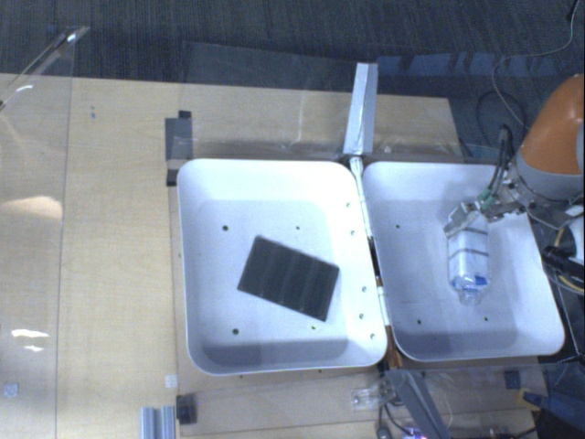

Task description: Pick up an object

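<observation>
A clear plastic bottle [469,262] with a blue cap lies in the right bin [411,327], cap pointing toward the front. My gripper [473,211] hangs right over the bottle's far end, at or just above it; I cannot make out whether it touches the bottle. The grey arm with its orange band [559,135] reaches in from the right. A dark, ribbed rectangular pad [289,278] lies flat and slightly turned in the middle of the left bin [206,245].
A thin wall where the two bins meet [370,245] separates them. A metal post [361,108] stands behind that junction. Cables [512,71] hang near the arm at the right. Wooden bench [91,245] stretches to the left.
</observation>
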Available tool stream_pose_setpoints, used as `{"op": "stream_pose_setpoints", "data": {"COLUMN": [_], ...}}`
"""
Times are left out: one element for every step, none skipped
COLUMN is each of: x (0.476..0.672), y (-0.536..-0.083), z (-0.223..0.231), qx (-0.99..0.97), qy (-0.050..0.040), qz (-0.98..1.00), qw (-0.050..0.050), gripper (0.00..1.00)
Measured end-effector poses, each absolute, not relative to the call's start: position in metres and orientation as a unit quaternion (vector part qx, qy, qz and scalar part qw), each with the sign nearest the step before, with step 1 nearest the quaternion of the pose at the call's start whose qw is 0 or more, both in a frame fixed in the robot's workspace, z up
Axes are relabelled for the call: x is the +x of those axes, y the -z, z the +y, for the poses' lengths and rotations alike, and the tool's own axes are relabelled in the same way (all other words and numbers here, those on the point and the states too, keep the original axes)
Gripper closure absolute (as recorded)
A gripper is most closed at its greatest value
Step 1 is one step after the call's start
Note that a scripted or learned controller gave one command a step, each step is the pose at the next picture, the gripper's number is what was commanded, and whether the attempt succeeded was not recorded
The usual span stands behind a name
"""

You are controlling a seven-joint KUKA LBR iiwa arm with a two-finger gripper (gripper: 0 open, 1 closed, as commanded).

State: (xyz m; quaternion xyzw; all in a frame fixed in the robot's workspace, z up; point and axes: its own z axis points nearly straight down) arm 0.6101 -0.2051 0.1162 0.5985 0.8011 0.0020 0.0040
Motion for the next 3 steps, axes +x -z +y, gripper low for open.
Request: {"op": "stream_pose_setpoints", "data": {"x": [0.57,0.547,0.535], "y": [-0.105,-0.104,-0.112], "z": [-0.207,-0.208,-0.186], "qx": [0.553,0.542,0.62], "qy": [-0.0083,-0.0072,-0.0019], "qz": [0.833,0.84,0.784], "qw": [0.025,0.026,0.003], "gripper": [0.0,0.0,0.0]}}
